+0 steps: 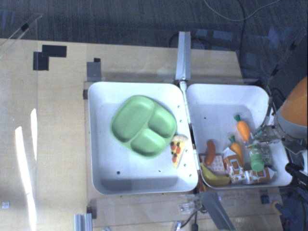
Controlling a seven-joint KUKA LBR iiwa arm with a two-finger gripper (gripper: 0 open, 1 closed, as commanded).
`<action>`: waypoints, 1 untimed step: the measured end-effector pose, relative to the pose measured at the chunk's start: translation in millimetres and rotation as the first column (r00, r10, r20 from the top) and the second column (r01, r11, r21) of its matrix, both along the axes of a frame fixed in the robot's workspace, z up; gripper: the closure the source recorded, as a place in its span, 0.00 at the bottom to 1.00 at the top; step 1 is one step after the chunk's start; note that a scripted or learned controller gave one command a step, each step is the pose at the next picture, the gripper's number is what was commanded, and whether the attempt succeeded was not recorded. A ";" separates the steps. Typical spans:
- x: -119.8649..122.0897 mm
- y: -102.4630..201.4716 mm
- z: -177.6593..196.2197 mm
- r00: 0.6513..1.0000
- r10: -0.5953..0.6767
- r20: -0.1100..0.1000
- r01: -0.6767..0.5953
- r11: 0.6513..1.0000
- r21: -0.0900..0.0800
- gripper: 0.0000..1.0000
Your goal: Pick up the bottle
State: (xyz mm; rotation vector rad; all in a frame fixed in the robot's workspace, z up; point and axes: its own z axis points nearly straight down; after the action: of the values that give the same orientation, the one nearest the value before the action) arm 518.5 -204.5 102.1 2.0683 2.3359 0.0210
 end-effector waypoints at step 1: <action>-17.1 -0.3 -13.0 0.837 0.546 -0.013 -0.546 0.837 -0.006 1.00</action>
State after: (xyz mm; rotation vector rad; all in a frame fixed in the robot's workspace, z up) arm 501.4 -204.8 89.1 1.3191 2.8343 0.0071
